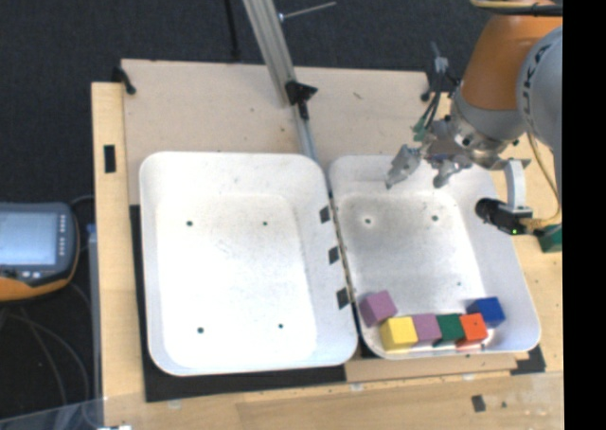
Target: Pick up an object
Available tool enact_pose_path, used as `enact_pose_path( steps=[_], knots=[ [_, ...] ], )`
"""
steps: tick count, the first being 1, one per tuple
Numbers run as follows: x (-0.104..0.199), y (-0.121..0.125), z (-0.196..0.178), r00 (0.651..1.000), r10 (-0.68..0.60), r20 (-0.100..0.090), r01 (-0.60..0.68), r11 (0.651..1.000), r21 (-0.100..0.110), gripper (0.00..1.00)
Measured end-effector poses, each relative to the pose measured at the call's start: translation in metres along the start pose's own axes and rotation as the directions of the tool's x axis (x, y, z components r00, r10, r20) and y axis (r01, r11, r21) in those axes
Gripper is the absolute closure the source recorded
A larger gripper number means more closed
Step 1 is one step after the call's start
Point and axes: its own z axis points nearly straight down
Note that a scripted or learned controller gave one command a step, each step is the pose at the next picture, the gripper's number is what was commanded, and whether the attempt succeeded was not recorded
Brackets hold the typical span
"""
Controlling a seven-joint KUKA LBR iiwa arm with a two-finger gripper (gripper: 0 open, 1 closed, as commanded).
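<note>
Several small blocks lie along the near edge of the right bin (492, 258): a purple one (378, 306), a yellow one (399, 331), a second purple one (426, 328), a green one (449, 328), an orange-red one (472, 329) and a blue one (487, 310). My gripper (420, 165) hangs over the far edge of that bin, well away from the blocks. Its two fingers (401, 164) stand apart with nothing between them.
The left bin (237, 258) sits beside the right one, with black clips along the seam. A slanted aluminium bar (270, 35) rises from behind the bins. A grey device (33, 243) sits off the bench at the left.
</note>
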Motion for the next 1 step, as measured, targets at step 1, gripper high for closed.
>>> enact_pose_path(
  steps=[1],
  knots=[
    [0.0267, -0.0563, -0.1001, 1.000, -0.001, -0.002, 0.001, 1.000, -0.008, 0.00]
  ],
)
